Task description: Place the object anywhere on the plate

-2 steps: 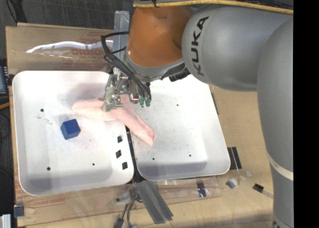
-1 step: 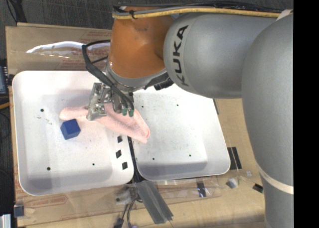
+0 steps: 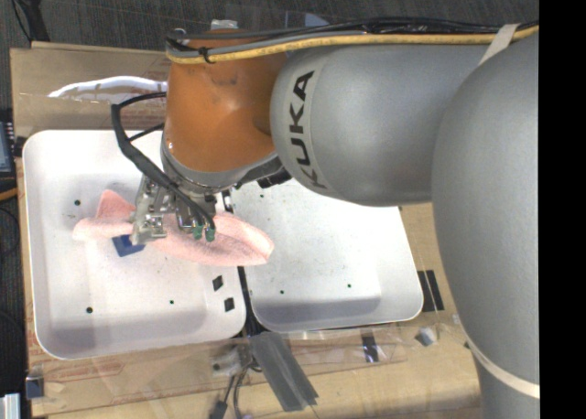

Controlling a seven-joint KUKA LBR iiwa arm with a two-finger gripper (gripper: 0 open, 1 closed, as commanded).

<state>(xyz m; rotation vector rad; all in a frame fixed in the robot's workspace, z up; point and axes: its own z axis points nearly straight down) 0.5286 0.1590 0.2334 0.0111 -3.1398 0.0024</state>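
A flat pink plate (image 3: 224,241) lies in the left white bin (image 3: 55,316), its right end reaching over the rim toward the right white bin (image 3: 366,289). Just beside the plate's left part sits a small blue object (image 3: 124,244). The gripper (image 3: 174,220) hangs right over the plate; whether it is clenched or released cannot be told.

You get even, moderately bright overhead light: the two shallow white plastic bins (image 3: 55,316) nearly wash out, the big grey arm (image 3: 385,124) looks soft, and shadows stay faint.
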